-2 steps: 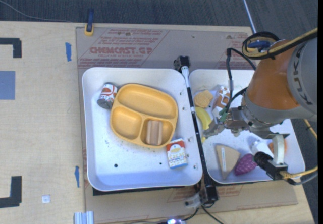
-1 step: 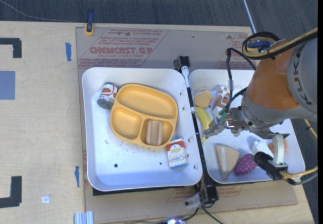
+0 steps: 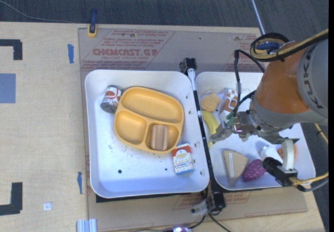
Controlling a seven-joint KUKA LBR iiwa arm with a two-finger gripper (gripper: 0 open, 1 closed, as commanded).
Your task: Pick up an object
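Objects for picking sit across two white bins; none is lifted. On my feed the left bin [image 3: 96, 137] carries a yellow divided plate [image 3: 148, 117], tilted across its middle, with a brownish block [image 3: 159, 136] lying in its lower right compartment. A small can [image 3: 110, 99] lies on its side touching the plate's upper left edge. A small carton [image 3: 182, 159] stands just off the plate's lower right corner.

I see the arm [image 3: 292, 87] reaching over the right bin [image 3: 308, 165], its orange band covering much of that bin's upper half. The gripper [image 3: 225, 127] hangs low above the bin's left part, just beside a banana [image 3: 210, 123]; I cannot tell how its pincer stands, since the parts blur together.

Below it lie a pale wedge [image 3: 233, 165] and purple grapes [image 3: 254, 170], near each other. A round cracker-like piece [image 3: 210, 102] and a small orange packet [image 3: 229, 101] sit near the bin's top edge.
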